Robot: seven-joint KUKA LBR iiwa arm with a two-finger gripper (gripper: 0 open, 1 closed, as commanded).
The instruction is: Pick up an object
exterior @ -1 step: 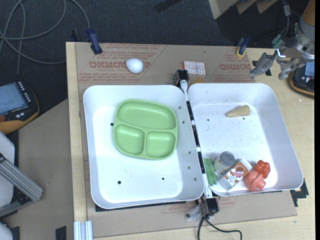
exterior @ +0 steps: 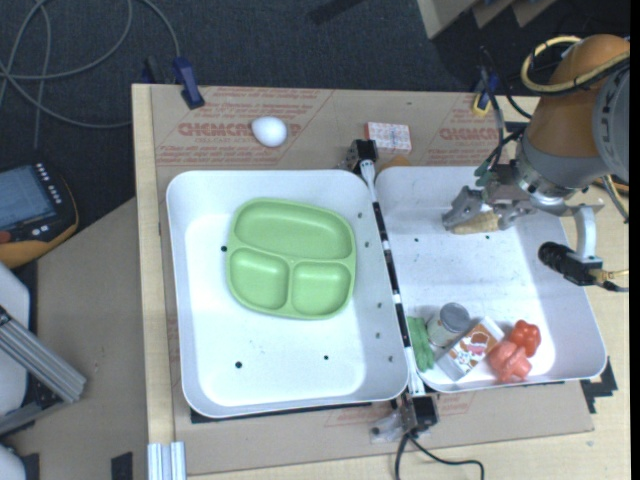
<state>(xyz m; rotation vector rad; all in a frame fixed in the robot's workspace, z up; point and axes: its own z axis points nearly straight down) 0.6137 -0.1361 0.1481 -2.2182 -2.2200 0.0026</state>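
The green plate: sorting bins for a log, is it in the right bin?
No, the green plate lies in the left bin; the right bin holds the red toy and small items.

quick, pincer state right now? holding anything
pincer: in the right bin, a tan thing by its tips; whether it grips it cannot be told.

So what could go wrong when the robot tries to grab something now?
The gripper sits in the right bin's upper part, far from the red toy, can and carton, so closing here might catch nothing. Those things are crowded in the bin's lower corner, so a grab there could pinch two or bump the wall.
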